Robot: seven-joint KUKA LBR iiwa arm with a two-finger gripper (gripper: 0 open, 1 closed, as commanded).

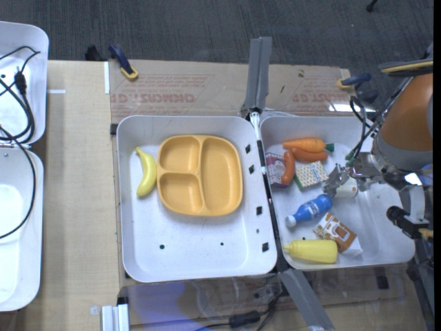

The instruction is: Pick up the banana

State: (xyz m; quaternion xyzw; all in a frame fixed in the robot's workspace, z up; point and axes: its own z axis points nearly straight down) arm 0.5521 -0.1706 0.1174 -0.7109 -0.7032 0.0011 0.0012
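Dark grey carpet lies behind a light wooden desk (pixel 76 185) that holds two white bins side by side. The banana (pixel 145 172) lies in the left bin (pixel 200 254), near that bin's left wall. It is yellow and curved, and its long side runs along the left edge of a yellow tray (pixel 200 174) with three sections. The banana sits just beside the tray, and I cannot tell if they touch. Nothing holds the banana. A grey bar (pixel 259 74) stands up at the back, between the two bins. The right bin (pixel 375 243) has many small things in it. A toy carrot (pixel 305 145) lies near the back, with a small sausage (pixel 289 167) below it and a little green and yellow box (pixel 311 174) next to that. A blue bottle (pixel 309 209) with a white cap lies in the middle. A brown and white packet (pixel 336 232) lies near it, and a yellow bottle (pixel 312 251) lies at the front. The gripper (pixel 342 183) is over the right bin, well apart from the banana, right of the green and yellow box and above the blue bottle. I cannot tell if its fingers are open or closed. The grey arm with the orange part (pixel 411 119) comes in from the right. A flat brown cardboard sheet (pixel 193 92) lies behind the bins.
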